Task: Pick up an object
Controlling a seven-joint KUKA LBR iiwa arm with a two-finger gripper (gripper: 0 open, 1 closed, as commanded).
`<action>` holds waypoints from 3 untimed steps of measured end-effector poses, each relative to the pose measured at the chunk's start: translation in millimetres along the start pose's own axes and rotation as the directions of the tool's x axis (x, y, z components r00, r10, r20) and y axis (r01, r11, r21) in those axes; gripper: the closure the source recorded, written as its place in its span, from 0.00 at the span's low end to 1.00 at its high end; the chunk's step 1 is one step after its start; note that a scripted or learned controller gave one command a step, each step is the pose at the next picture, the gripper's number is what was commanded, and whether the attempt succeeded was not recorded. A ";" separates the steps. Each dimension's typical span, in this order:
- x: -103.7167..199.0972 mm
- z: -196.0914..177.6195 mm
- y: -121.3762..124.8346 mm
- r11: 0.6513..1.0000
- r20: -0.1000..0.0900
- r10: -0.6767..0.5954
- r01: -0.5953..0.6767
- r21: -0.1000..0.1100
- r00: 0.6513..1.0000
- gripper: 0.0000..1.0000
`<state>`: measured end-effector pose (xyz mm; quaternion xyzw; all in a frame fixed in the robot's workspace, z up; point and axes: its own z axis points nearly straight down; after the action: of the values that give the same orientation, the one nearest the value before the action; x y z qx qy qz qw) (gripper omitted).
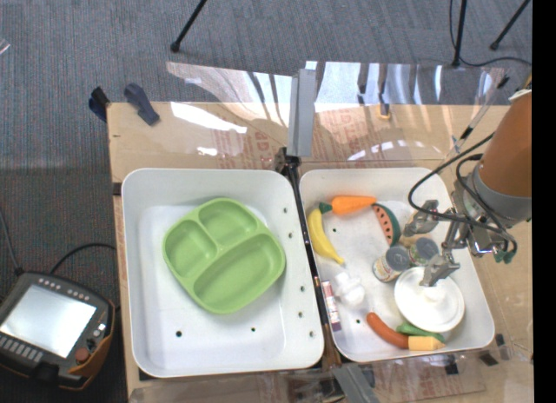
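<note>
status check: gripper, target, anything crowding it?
Gripper low in right bin, fingers spread, nothing between them. Lower finger over white bowl; small can beside it. Nothing lifted. Tight cluster: watermelon slice, carrot close by.

Bright, even overhead light; streaky glare on the clear panel [365, 89] behind the bins — soft shadows, mild blur.

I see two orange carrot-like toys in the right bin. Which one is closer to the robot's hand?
The lower carrot, lying beside the white bowl near the bin's front edge. The gripper hovers over that bowl, while the other carrot lies farther off, above the banana.
</note>
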<state>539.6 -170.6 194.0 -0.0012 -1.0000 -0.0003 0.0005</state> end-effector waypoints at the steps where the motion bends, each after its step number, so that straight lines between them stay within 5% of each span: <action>1: 49.8 84.3 20.4 0.998 0.007 -0.070 0.070 0.001 0.998 0.00; 2: 13.7 108.0 85.3 0.990 0.000 -0.140 0.140 -0.004 0.990 0.00; 3: 12.9 98.1 85.4 0.990 0.001 -0.142 0.142 -0.002 0.990 1.00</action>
<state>526.8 -85.1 96.0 0.0702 -0.9975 -0.0014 0.0000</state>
